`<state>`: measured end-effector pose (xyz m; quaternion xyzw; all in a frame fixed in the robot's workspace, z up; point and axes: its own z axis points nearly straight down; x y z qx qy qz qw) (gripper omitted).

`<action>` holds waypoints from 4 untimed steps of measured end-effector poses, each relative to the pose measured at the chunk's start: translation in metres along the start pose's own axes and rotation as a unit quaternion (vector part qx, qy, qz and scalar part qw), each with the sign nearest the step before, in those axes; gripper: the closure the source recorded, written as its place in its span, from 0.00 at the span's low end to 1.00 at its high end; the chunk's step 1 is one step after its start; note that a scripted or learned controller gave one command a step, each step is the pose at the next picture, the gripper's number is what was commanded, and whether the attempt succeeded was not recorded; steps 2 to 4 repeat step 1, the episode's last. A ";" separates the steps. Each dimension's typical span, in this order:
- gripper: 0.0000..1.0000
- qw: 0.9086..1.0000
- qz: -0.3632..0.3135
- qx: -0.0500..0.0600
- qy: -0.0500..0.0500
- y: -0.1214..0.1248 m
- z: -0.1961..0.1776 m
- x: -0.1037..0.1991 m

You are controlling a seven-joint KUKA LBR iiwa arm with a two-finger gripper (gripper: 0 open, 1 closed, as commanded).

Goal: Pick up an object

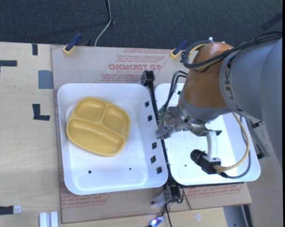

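Overhead, jaws (168,126) hidden by wrist.

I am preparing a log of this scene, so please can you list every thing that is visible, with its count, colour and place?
divided plate: one, yellow, three compartments, in the left bin, towards its upper left.
left bin: one, white, shallow, on the cardboard sheet.
right bin: one, white, beside the left bin, partly covered by the arm.
cardboard sheet: one, brown with red print, under both bins.
clamps: two, blue and yellow, at the sheet's upper corners.
bench: one, light wood with dark marks.
cable: one, thin, pale, on the dark floor above the bench.
arm: one, grey with an orange band, over the right bin.
pincer: one, near the divider between the bins.
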<state>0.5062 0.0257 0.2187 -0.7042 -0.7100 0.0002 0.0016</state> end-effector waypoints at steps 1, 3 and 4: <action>1.00 1.000 0.000 0.000 0.000 -0.004 -0.010 0.058; 1.00 1.000 0.000 0.000 0.000 -0.004 -0.010 0.058; 1.00 1.000 0.000 0.000 0.000 -0.004 -0.010 0.058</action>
